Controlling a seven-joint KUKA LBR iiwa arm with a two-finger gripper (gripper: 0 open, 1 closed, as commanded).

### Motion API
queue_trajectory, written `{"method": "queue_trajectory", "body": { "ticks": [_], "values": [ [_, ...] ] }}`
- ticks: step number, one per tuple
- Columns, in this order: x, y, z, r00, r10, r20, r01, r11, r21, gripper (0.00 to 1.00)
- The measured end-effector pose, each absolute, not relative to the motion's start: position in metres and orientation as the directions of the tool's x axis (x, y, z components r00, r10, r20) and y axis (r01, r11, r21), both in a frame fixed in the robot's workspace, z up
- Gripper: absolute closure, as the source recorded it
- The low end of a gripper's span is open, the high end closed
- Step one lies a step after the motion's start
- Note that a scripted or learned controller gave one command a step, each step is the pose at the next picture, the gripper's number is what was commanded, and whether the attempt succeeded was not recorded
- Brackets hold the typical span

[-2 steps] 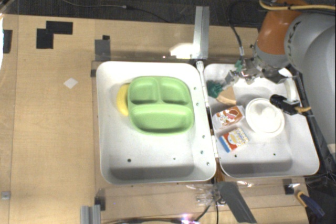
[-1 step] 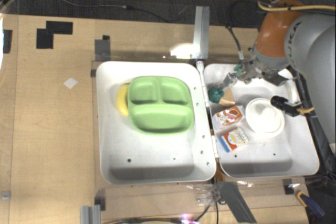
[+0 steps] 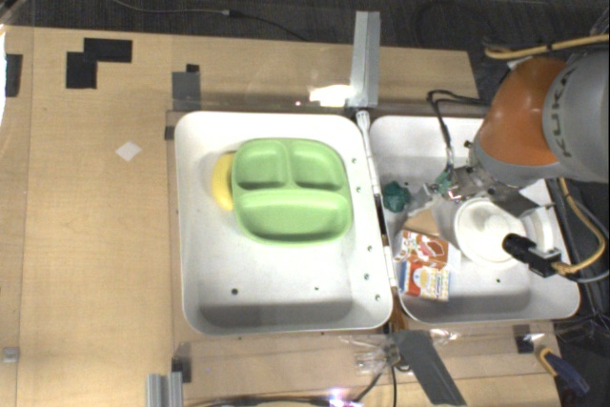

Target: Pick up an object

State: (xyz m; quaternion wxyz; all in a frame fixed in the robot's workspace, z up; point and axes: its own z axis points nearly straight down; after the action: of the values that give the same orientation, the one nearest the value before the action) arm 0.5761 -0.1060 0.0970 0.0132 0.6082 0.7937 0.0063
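Camera view: snack box [image 3: 423, 266] lies flat, long axis running near-to-far.

We see the left bin [image 3: 200, 234] on the wooden bench [image 3: 86, 234], touching the right bin [image 3: 496, 305] along one wall. Grey metal post [image 3: 366, 57] just behind the left bin's far right corner. Black L-shaped marking [image 3: 95, 60] well left of it.
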Motion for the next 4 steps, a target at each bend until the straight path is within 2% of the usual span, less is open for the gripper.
{"method": "queue_trajectory", "body": {
  "ticks": [1,2,3,4],
  "values": [
    [0.634,-0.107,0.11,-0.407,0.914,-0.005,0.914,0.407,0.008,0.0],
    [0.568,-0.101,0.097,-0.484,0.875,-0.017,0.874,0.484,0.026,0.0],
    [0.619,-0.103,0.087,-0.626,0.779,-0.006,0.779,0.626,0.007,0.0],
    [0.55,-0.101,0.089,-0.599,0.8,-0.007,0.8,0.599,0.008,0.0]
  ]
}}
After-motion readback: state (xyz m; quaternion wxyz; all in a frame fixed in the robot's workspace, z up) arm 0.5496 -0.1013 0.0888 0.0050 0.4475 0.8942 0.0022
